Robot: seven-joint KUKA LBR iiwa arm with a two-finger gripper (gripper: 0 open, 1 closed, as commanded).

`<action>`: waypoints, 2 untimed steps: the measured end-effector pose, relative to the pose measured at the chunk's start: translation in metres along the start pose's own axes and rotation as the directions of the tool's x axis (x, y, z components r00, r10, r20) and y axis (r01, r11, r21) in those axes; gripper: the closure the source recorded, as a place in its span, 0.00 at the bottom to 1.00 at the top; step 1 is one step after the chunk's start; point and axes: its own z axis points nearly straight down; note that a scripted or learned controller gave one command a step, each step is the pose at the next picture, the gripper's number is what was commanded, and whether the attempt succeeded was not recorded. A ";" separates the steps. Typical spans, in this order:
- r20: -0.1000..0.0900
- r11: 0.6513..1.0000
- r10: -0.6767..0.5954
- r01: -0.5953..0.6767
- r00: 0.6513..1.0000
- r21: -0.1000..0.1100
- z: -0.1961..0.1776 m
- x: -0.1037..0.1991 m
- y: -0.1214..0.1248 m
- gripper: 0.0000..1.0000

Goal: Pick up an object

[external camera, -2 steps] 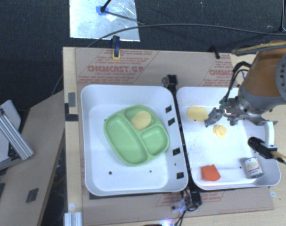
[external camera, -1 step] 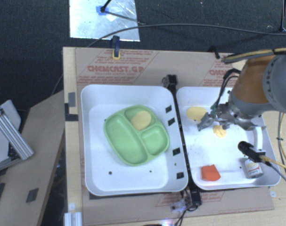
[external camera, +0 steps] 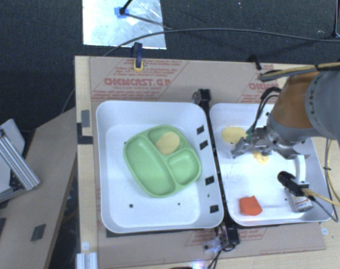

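While the end effector [external camera: 241, 148] hangs low in the right bin [external camera: 270, 212], finger state unreadable to us, we judge approach underway: next, descend onto the yellow object [external camera: 233, 133] just beside it.

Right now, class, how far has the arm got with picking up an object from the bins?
Done: the gripper has reached into the right white bin, beside the flat pale yellow piece. In hand: nothing visibly gripped. Left: grasp and lift something; the orange block and the small yellow item lie on the bin floor.
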 end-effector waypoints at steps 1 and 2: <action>0.006 1.000 0.002 -0.001 1.000 -0.014 -0.014 -0.002 0.003 1.00; -0.002 1.000 -0.003 0.003 1.000 -0.001 -0.079 -0.002 0.007 1.00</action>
